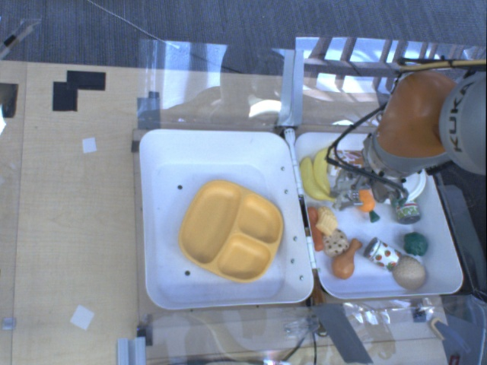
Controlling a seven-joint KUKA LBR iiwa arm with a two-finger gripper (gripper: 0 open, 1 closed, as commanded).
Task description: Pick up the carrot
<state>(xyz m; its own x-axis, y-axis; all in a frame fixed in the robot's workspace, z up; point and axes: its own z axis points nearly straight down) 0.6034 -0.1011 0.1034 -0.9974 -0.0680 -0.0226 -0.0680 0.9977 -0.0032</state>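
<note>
- In the right bin [449, 276], the gripper [358, 198] is seen low over the far-middle part, among cluttered toy foods; the grey arm [415, 116] with its orange band reaches in from the right.
- A small orange piece with a green end [368, 204] is seen just at the gripper; it is judged to be the carrot, though whether it sits between the fingers cannot be told, nor can the gripper's opening.
- A second orange-red stick [315, 229] lies along the left wall of the same bin and could also pass for a carrot.
- Close neighbours recorded: bananas [313, 175] to the left, a pale wedge [327, 220], a spotted cookie [335, 243], a drumstick [345, 262], a small can [383, 254], a green item [415, 243], a beige egg [409, 272].
- The left bin [163, 280] holds a yellow divided plate [230, 229].
- Risks, as judged: a neighbour may be pinched instead, owing to crowding; the small carrot may slip or be nudged aside; the wrong orange item may be taken.
</note>
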